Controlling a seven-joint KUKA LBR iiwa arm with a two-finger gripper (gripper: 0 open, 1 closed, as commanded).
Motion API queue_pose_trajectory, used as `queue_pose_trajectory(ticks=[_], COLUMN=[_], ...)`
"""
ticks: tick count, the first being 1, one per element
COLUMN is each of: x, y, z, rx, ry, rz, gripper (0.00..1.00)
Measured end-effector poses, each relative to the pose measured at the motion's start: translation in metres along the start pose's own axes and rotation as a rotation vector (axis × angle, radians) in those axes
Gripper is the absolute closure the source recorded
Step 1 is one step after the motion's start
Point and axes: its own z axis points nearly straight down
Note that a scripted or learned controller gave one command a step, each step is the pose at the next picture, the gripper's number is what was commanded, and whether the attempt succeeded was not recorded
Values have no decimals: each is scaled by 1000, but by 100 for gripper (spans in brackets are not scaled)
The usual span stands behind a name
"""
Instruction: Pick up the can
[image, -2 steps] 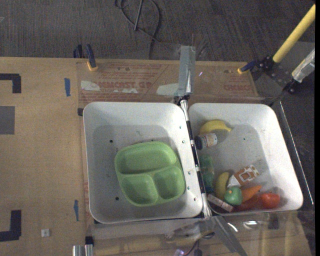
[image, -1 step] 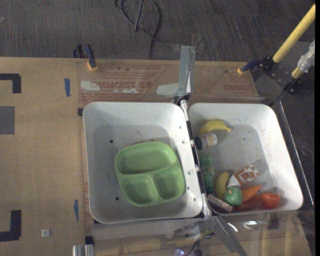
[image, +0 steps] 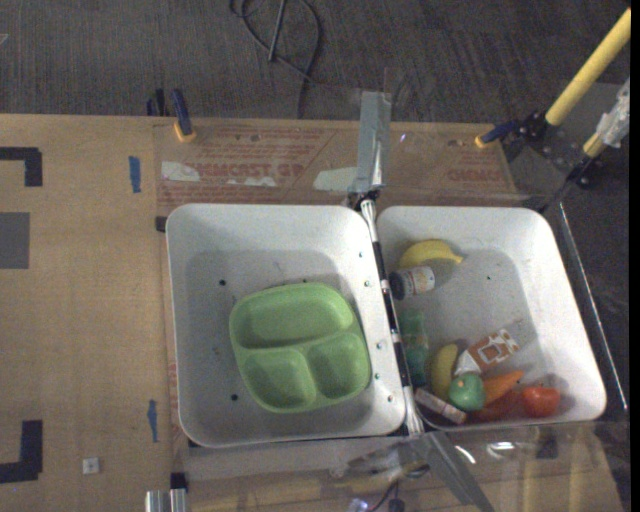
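Can (image: 437, 405) lying at right bin (image: 530, 262) front-left corner, beside green fruit (image: 466, 392)

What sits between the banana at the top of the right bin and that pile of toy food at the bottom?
In the camera view, below the banana lies a small bottle on its side, then a greenish item too blurred to name, then the pile.

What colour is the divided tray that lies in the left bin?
The tray is light green, clear in the camera view from above.
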Motion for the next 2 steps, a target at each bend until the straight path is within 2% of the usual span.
queue_pose_trajectory(ticks=[1,2], x=[5,-3], y=[1,0], z=[0,0], rx=[-1,-2], ry=[4,0], rz=[-189,-183], gripper=[100,100])
